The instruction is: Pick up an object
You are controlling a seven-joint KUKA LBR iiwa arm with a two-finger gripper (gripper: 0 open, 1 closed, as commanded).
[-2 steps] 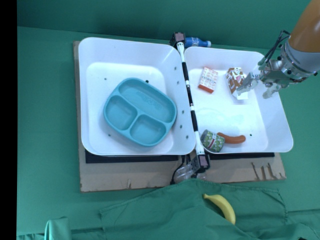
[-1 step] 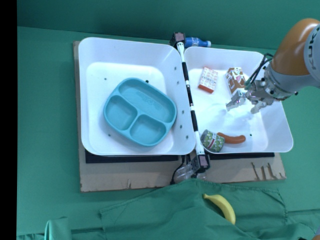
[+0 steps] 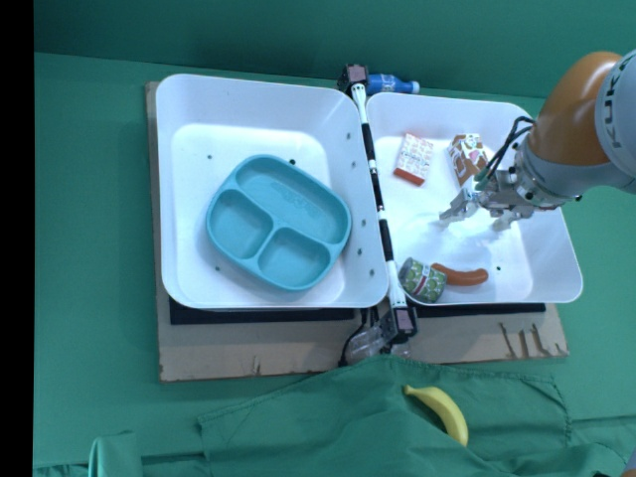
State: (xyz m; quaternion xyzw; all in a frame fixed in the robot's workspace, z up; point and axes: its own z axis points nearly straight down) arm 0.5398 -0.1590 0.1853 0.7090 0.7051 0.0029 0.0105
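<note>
- Gripper (image 3: 481, 214) on my grey arm hangs over the right bin (image 3: 556, 276) with its two pale fingers splayed apart, released, nothing between them.
- Closest to it I see a small printed carton (image 3: 465, 156), boxy with a peaked top, just up and left of the fingers; whether they touch it I cannot tell.
- Further left lies a flat red-and-white packet (image 3: 413, 159), rectangular.
- Near the bin's front edge, well below the gripper, lie a slim orange sausage (image 3: 460, 275) and a round green-labelled can (image 3: 422, 280) on its side, the two touching.
- Left bin (image 3: 189, 117), smooth glossy white, holds a teal three-compartment tray (image 3: 278, 223) with rounded corners.
- Both bins sit on brown cardboard (image 3: 219, 361) over green cloth; a blue bottle (image 3: 393, 84) lies behind them and a yellow banana (image 3: 440, 408) in front, on rumpled fabric.
</note>
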